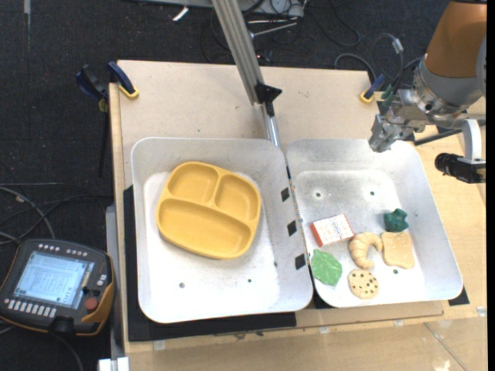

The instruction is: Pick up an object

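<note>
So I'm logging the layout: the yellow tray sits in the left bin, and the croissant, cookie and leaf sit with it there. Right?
Not quite. The camera view shows the tray in the left bin, but the croissant, cookie and leaf lie in the right bin.

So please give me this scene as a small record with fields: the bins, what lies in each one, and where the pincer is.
left bin: holds a yellow divided plate
right bin: holds six small items, all in its near half
items: red and white box, croissant, cookie, green leaf, dark green piece, tan slice
pincer: over the far edge of the right bin, apart from the items
</note>
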Action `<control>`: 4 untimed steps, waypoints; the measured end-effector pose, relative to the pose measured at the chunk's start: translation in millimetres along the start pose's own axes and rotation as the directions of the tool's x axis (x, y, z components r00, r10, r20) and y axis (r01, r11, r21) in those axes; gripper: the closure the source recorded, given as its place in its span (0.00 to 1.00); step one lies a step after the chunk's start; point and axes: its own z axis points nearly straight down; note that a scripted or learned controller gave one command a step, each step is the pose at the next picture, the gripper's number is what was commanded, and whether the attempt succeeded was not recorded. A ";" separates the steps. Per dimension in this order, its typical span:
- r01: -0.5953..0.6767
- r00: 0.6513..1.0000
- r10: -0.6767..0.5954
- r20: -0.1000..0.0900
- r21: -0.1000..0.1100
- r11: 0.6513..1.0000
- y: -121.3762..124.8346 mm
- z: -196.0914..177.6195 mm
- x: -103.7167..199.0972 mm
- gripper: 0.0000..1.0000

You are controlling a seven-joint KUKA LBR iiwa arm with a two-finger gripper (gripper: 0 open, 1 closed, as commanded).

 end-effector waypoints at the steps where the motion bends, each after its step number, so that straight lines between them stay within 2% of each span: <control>1: 0.000 1.000 0.000 -0.001 0.002 1.000 -22.0 15.3 46.8 1.00; 2: 0.001 1.000 -0.001 -0.002 0.002 1.000 -53.1 17.8 98.0 1.00; 4: 0.002 1.000 -0.002 -0.002 0.003 1.000 -92.5 38.7 194.1 1.00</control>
